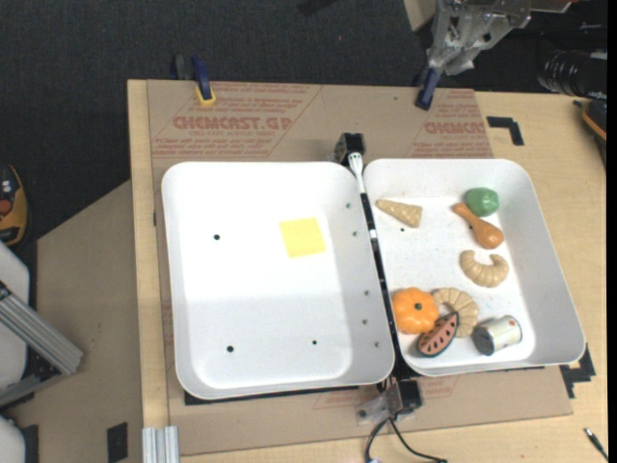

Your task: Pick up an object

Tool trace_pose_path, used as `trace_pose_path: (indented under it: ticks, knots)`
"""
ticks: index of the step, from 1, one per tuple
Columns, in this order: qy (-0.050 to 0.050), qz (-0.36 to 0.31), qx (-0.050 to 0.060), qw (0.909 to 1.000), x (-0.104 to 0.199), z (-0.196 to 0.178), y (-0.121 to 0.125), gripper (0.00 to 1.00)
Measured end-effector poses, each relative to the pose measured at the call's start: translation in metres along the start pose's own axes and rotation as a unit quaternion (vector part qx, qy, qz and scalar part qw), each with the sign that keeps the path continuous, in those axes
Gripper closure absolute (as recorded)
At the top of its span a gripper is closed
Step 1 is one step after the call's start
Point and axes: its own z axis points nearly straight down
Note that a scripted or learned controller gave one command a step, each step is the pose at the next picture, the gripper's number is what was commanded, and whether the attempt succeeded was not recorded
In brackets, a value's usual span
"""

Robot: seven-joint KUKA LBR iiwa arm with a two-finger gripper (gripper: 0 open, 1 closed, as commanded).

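Yellow square: one, left bin. Right bin: seven food toys. Gripper state: cannot tell.

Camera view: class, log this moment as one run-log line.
gripper: above bench, beyond right bin | holding: nothing seen | yellow square: left bin | pumpkin: right bin
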Motion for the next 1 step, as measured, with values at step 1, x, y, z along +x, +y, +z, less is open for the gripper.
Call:
trace_pose_path:
  ticks: [1]
  knots:
    - [-0.002, 0.001, 0.017, 0.9998, 0.015, 0.1028, -0.0602, 1.0]
